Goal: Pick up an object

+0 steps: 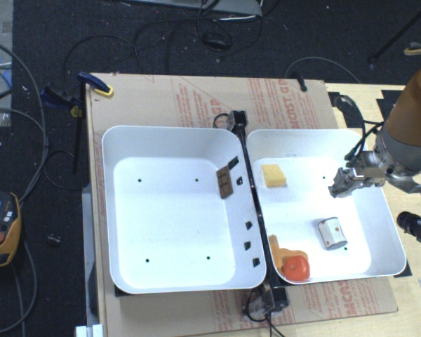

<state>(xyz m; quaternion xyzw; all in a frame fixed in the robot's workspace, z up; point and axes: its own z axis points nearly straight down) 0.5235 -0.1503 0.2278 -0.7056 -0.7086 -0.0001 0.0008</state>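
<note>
Overhead slanted view of the workcell. A cardboard-covered worktop point(281, 97) stood on dark carpet point(49, 41) strewn with black cables point(126, 34); a yellow-and-blue clamp point(95, 84) gripped its far left corner, and an orange-cased handset point(1, 229) lay on the floor at the left edge. Two white bins sat side by side, touching along a central black divider. The left bin point(126, 146) held a small brown block point(225, 182) against its right wall. The right bin point(379, 265) held three objects: a yellow sponge point(274, 175) near the far left, a silver cylinder point(331, 233) right of centre, and an orange-and-red toy point(292, 261) in the near left corner, touching the rim. The arm point(409, 128) entered from the right, its gripper point(342, 183) poised over the far right part of the right bin. Whether the gripper was open or closed could not be told, and nothing could be seen in its grasp. The cylinder lay nearest, just in front of the gripper and apart from it; the sponge lay well to its left at about the same depth; the toy lay farthest, toward the near left corner
</note>
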